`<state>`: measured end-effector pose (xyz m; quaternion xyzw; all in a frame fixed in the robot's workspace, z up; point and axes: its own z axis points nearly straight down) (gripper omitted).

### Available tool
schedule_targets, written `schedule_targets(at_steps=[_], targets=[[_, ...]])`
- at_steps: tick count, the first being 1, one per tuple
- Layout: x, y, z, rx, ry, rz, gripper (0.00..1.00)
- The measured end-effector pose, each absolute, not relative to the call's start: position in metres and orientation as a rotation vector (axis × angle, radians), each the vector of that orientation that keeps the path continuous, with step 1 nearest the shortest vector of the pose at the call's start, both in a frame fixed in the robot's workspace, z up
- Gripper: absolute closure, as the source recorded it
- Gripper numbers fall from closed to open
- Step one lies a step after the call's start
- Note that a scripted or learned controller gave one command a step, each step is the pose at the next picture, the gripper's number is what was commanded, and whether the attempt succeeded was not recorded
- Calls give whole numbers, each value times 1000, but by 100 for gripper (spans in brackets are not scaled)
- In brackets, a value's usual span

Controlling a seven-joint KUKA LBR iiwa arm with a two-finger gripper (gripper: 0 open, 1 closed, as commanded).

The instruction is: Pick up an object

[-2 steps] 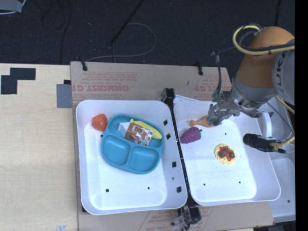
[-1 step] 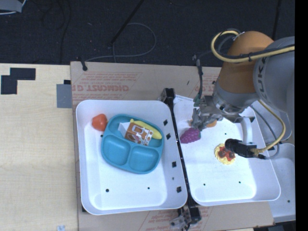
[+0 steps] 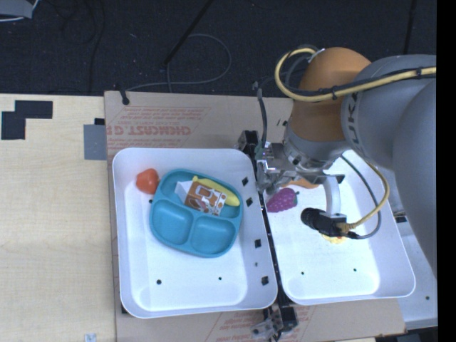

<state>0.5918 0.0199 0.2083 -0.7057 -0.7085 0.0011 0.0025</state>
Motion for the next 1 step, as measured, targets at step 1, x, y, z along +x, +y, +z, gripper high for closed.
schedule_targets(at_steps=[1], targets=[[590,72,205,-2214,-2223,3,100]])
